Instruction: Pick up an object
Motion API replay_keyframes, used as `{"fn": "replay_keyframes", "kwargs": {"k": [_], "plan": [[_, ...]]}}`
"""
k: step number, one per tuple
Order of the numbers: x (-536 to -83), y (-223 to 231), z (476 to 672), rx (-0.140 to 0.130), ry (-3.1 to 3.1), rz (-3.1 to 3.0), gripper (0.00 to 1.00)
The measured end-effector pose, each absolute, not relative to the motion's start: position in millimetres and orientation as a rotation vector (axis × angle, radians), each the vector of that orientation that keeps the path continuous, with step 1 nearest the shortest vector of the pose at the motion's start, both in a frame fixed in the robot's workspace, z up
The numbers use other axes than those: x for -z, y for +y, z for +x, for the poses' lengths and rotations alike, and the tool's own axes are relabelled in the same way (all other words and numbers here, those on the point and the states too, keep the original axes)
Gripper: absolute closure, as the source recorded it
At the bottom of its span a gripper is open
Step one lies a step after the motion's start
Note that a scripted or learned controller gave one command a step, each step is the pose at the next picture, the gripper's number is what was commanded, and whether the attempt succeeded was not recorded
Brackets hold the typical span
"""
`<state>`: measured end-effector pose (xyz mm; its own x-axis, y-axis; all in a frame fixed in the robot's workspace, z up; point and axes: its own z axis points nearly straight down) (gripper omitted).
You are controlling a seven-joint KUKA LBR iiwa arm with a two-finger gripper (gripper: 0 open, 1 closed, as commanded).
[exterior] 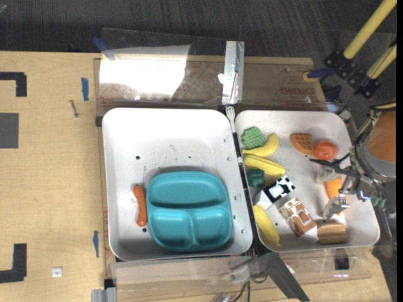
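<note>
A light wooden table [50, 200] sits against a dark carpeted floor [189, 8] that runs along the far side. Black tape marks lie near the table's left edge. Two shallow white bins stand side by side with a clear plastic sheet [151, 74] behind them.

The left bin [126, 137] holds a teal divided tray [187, 209] toward its near edge, with an orange sausage [141, 204] just beside the tray's left side.

The right bin [365, 231] is crowded. Along its left edge lie a green piece [252, 135], a banana [267, 146], a corn cob [264, 165] and a second banana [267, 226]. Near the centre are a black-and-white item [281, 188] and a small printed box [298, 216]. A waffle [302, 143] and a tomato [325, 150] sit near the far edge, a bread roll [332, 233] near the near right corner.

The gripper [339, 197] is low inside the right bin near its right edge, beside an orange piece [332, 186]; whether it is apart or together cannot be told.
</note>
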<state>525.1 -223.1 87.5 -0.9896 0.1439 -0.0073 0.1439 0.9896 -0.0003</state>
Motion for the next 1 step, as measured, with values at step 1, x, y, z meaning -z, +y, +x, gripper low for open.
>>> {"fn": "replay_keyframes", "kwargs": {"k": [1], "plan": [[-99.0,-222.3,526.9,0.004,3.123,0.221,1.00]]}}
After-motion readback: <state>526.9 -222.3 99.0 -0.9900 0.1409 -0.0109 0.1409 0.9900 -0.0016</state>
